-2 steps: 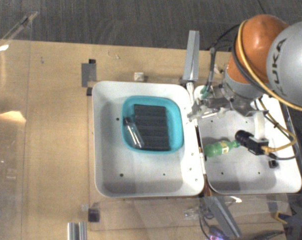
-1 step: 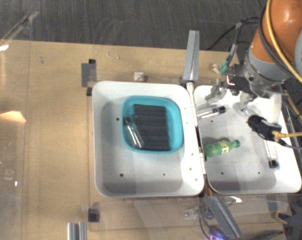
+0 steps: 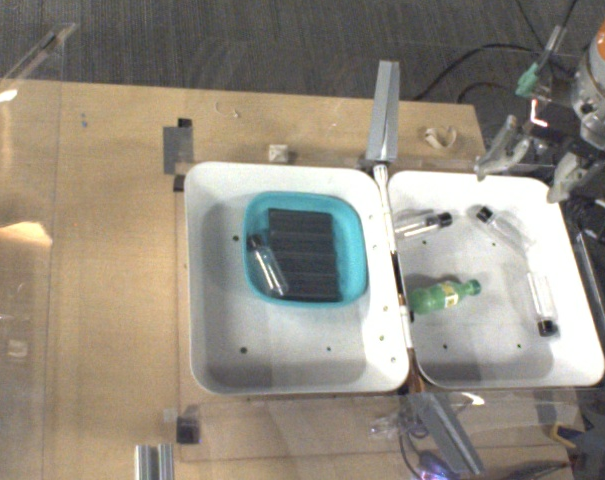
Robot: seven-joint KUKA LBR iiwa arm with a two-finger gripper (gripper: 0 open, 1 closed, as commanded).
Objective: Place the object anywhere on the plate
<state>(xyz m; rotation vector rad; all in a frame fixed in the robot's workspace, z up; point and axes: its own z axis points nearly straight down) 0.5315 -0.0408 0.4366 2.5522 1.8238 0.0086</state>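
Observation:
A teal square plate [image 3: 354, 240] sits in the left bin [image 3: 282, 353]. On it lie a black ribbed block [image 3: 304, 254] and a clear vial [image 3: 265, 264] along its left side. In the right bin [image 3: 502, 358] a small green bottle [image 3: 444, 295] lies near the divider. Three clear vials with black caps also lie there: one at the back left [image 3: 422, 224], one at the back middle [image 3: 497, 224], one at the right [image 3: 542, 304]. My gripper [image 3: 527, 168] hangs open over the right bin's back edge, with nothing between its fingers.
A grey metal post [image 3: 385, 113] stands behind the seam between the bins. Cables trail at the back right. The wooden bench [image 3: 82, 268] stretches out to the left of the bins.

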